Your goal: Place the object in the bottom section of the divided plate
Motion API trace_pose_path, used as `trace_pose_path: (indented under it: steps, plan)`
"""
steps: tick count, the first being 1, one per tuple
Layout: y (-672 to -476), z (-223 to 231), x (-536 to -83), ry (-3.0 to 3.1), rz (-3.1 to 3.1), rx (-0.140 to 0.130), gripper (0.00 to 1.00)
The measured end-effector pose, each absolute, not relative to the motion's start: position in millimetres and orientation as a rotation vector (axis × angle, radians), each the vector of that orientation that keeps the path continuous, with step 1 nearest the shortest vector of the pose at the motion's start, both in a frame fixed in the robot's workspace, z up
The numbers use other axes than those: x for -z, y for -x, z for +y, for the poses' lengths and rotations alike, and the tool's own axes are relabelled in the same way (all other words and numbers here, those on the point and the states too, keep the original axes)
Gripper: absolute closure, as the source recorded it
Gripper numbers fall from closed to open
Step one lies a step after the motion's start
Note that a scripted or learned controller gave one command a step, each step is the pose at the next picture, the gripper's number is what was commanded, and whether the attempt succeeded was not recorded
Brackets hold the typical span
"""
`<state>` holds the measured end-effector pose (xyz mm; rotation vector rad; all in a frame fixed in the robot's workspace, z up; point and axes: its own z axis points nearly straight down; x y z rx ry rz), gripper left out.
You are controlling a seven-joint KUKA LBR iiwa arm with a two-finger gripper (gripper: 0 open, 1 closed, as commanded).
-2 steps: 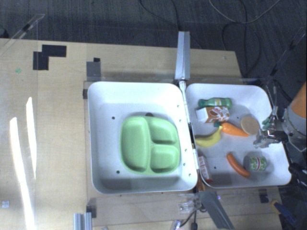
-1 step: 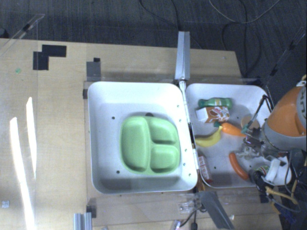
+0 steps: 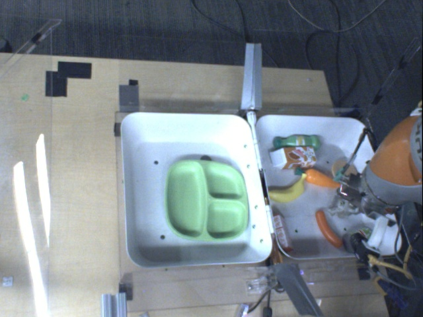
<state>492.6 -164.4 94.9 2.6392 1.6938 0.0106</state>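
Observation:
A light green divided plate lies in the left white bin, with one long section on its left and two smaller ones on its right. All three sections look bare. The arm, with its orange band, comes in from the right over the right bin. My gripper hangs low in that bin, just right of an orange carrot and above a reddish sausage. A yellow banana lies left of the carrot. Nothing can be made out in the gripper.
At the back of the right bin lie a green bottle and a brown and white carton. A dark packet rests against the divider wall between the bins. Cables trail at the lower right.

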Motion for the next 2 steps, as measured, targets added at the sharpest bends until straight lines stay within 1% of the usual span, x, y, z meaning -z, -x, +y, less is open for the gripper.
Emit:
trace_pose_path:
  steps: [1,2]
  plan:
    - [-492.1,-164,-277,-2.668,1.653,0.000,1.00]
    - [-520.5,-178,-87,-2.720,1.564,-0.007,1.00]
